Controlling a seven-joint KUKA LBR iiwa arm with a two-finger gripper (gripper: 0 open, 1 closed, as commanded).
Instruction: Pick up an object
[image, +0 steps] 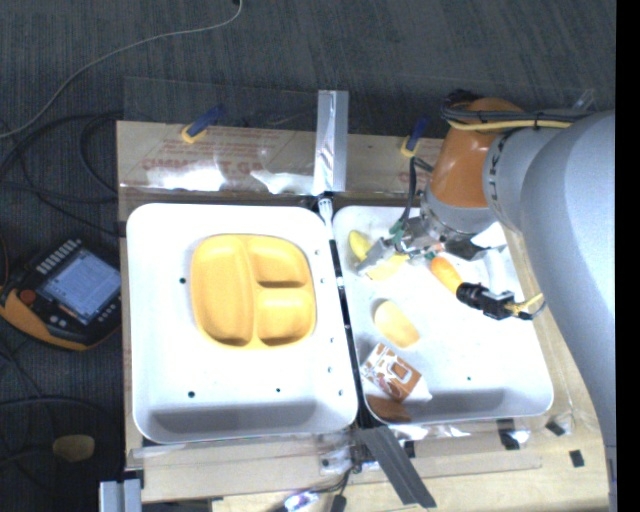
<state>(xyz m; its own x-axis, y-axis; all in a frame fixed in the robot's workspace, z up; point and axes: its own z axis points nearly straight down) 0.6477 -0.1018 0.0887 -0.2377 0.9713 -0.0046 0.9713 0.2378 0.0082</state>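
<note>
Yellow piece (385, 266) | right bin (520, 390) | touching claw (408, 240), lower-left

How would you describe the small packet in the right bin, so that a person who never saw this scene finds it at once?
Start at the right bin, the one the arm reaches into. Go to its near left corner, beside the wall shared with the left bin. The packet lies there, just below a pale yellow lump; it alone is flat and printed in brown and white.
</note>
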